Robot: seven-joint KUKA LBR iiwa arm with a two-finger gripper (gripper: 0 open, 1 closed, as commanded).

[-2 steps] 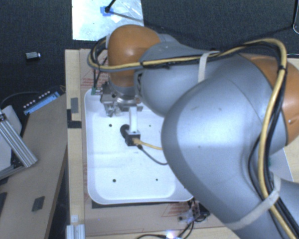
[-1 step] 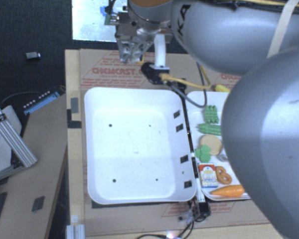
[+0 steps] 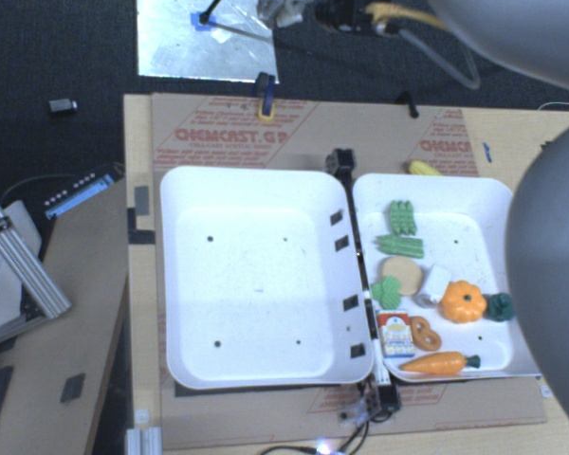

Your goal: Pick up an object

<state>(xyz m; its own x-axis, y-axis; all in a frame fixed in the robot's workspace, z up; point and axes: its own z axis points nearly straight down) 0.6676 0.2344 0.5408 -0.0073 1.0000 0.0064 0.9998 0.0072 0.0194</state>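
A robotics lab: two white bins [image 3: 256,183] sit on a cardboard-covered bench [image 3: 228,131], toy food [image 3: 462,301] in the right one, aluminium framing [image 3: 19,268] at left, cables [image 3: 427,27] at the far side.

Blurred grey arm [image 3: 550,282] covering right bin's [image 3: 455,202] edge, hand seemingly cropped

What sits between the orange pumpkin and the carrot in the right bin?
In the camera view, a pretzel lies between the pumpkin and the carrot, beside a small red-and-white carton.
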